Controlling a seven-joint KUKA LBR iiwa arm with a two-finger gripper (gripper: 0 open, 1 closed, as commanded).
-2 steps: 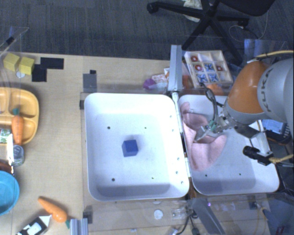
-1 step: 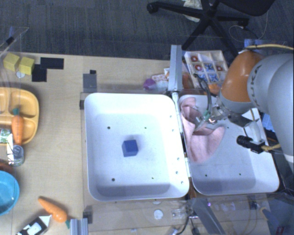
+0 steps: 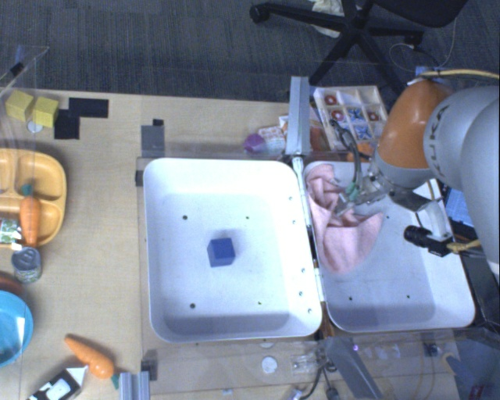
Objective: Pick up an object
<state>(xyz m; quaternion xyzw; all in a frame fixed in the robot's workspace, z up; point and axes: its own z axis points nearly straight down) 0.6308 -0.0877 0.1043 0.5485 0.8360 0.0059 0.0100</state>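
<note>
— Two white bins sit side by side on the bench. Which things lie in them?

— In the left bin point(image 3: 168, 203) I see one small blue cube point(image 3: 221, 251), resting flat on the floor, a little left of the middle, well apart from every wall. In the right bin point(image 3: 406, 301) lies a pink cloth point(image 3: 337, 230), crumpled against the left wall and the far corner.

— And where is the arm?

— The grey arm point(image 3: 465, 137) with its orange band point(image 3: 410, 125) comes in from the right, above the right bin. The gripper point(image 3: 350, 201) is down at the pink cloth, near its upper part.

— Does it hold the cloth?

— I cannot tell. The fingertips sink into the folds, and whether they stand apart or pressed together is not clear to me. The cloth rises a little toward the gripper, with its lower part lying on the bin floor.

— What is around the bins?

— On the left of the bench, a yellow tray point(image 3: 39, 176) with a toy carrot point(image 3: 30, 221) in it, and a blue bowl point(image 3: 12, 328) at the edge below. A second carrot point(image 3: 90, 355) lies near the front corner. Two yellow blocks point(image 3: 33, 109) sit at the far left. Behind the bins, an office chair base point(image 3: 351, 23) stands on the dark carpet.
</note>
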